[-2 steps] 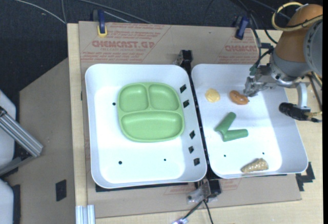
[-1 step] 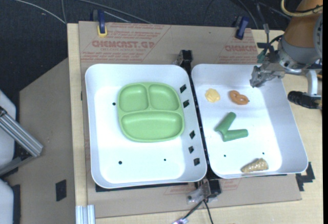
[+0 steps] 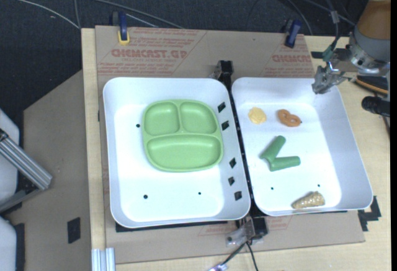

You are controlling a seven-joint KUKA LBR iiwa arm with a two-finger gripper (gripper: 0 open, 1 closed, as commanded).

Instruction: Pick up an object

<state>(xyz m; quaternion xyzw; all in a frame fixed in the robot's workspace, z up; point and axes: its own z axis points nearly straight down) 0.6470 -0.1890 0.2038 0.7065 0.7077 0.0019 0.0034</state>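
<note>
Smooth bent green piece point(image 3: 279, 155), white bin point(image 3: 347, 158)

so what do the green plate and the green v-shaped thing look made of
Green plate: probably moulded plastic, matte pale green, smooth dividers, soft sheen. Green v-shaped piece: likely plastic or rubbery toy food, darker, uniform colour with a faint highlight; too small to be sure.

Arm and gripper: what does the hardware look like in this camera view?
The arm enters at the upper right: an orange band on top, a grey rounded wrist section below. The gripper is small, metallic grey, with dark fittings. Thin dark cables run along the wrist, and a yellowish cable loops above the orange band. No markings are legible.
</note>
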